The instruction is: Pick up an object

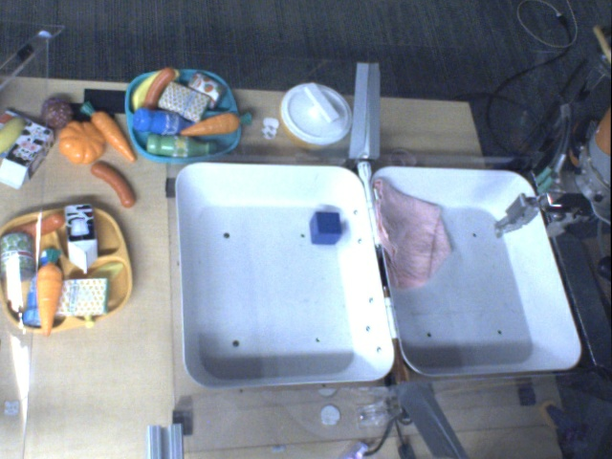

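Note:
A small blue cube (pixel 326 226) lies in the left bin (pixel 220 352), toward its upper right part. A crumpled pink cloth (pixel 412 234) rests in the right bin (pixel 497 352), against its left wall. My gripper (pixel 509 219) hangs over the upper right corner of the right bin, well to the right of the cloth and far from the cube. Nothing is visibly held by it.
Left of the bins stand a blue bowl (pixel 182 113) and a yellow plate (pixel 67 271), both with toy food. Loose toy vegetables (pixel 91 142) lie between them. A white lidded bowl (pixel 316 115) sits behind the left bin. Cables and the arm base crowd the right side.

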`<state>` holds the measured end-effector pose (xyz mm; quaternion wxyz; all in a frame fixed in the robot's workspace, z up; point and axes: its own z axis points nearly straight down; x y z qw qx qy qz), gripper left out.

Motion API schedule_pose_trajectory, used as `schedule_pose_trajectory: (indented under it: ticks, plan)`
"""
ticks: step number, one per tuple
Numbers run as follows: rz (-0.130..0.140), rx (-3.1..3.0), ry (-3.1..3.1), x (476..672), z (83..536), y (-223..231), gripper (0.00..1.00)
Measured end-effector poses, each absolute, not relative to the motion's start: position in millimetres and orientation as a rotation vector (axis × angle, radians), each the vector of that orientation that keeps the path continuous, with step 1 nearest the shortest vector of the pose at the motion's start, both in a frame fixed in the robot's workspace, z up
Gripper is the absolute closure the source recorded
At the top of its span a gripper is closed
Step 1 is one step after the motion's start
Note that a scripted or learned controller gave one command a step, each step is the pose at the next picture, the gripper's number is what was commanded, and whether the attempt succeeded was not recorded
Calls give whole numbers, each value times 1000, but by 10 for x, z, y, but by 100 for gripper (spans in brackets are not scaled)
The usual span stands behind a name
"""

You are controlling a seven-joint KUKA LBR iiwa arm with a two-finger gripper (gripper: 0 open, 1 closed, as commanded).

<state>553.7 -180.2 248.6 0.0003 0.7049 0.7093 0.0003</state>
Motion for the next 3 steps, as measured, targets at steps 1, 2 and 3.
schedule_pose_trajectory:
  ticks: [1,2,3]
  plan:
    - [0,2072,2362,5748,1086,-1397,0]
    - [12,1989,2418,6057,904,-1080,0]
    - [10,1763,2583,6227,912,-892,0]
